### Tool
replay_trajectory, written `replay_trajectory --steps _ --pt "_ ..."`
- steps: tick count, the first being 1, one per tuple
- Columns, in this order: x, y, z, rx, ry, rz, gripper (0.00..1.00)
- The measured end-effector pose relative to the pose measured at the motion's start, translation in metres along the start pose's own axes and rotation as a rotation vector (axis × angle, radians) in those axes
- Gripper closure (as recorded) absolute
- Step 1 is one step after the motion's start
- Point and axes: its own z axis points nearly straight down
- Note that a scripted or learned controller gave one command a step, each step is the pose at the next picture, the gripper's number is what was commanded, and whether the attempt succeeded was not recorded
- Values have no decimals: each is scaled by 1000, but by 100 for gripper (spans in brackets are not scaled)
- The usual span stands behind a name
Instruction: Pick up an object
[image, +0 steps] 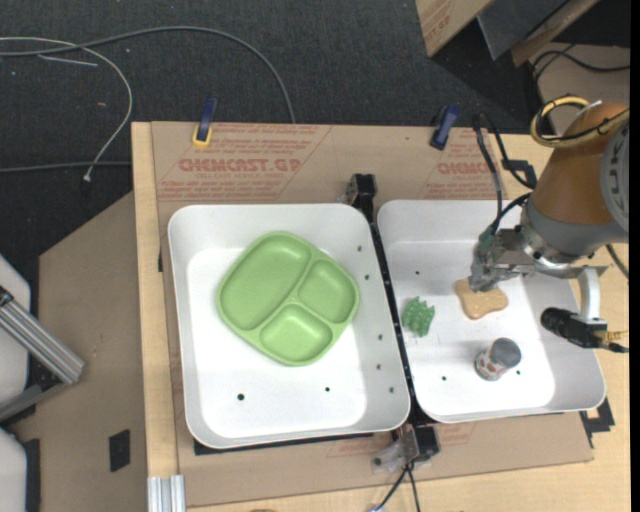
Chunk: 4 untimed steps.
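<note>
**Gripper down over the tan piece in the right-hand bin**

Nearest the lower edge of the frame, a small grey-capped jar (497, 359) is lying in the lower part of the right bin (440, 390). Just above and to its left, a green spiky toy (418, 316) is sitting near the divide between the bins. Right of centre, a tan, biscuit-shaped piece (481, 302) is resting on the bin floor, and the gripper (489, 277) is hanging directly over its upper end, touching or nearly so; whether it is open or clamped cannot be told from this angle. The grey arm (580, 190) with its orange band is reaching in from the upper right. In the left bin (200, 400), a green three-compartment plate (288, 297) is lying flat, turned diagonally. Further up, two blue clamps (206, 118) are pinning the cardboard sheet (300, 150).
</note>
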Motion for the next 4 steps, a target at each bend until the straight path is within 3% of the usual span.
replay_trajectory --steps 1,2,4 --pt "0 2 -65 -2 -1 0 100" --pt "0 3 -75 2 0 0 100" --pt "100 -19 -61 9 5 -4 100"
